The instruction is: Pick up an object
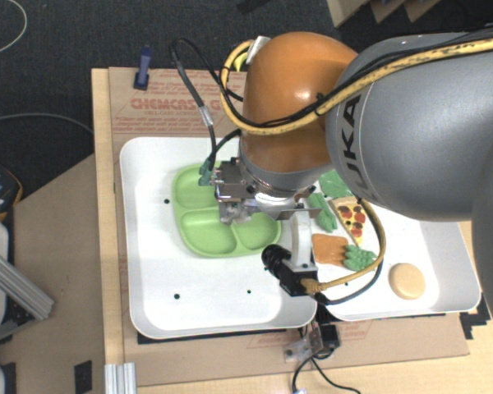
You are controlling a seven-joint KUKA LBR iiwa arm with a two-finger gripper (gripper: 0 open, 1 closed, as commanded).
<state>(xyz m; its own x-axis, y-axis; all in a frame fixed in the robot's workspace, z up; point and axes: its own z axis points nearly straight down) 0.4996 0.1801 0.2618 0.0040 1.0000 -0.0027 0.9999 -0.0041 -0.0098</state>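
A light green divided plate (204,218) lies in the left bin (148,253), partly under the arm. My gripper (240,208) hangs over the plate's right side; its wrist and the orange band hide the fingertips. In the right bin (444,294) lie a pizza slice (351,218), an orange carrot with a green top (338,251), a tan round cookie (408,281) and a green piece (337,184) half hidden by the arm.
The bins sit on a cardboard sheet (164,101) on the bench. A blue clip (142,66) lies at the sheet's far left corner. Black and yellow cables (345,273) loop from the wrist over the seam between the bins.
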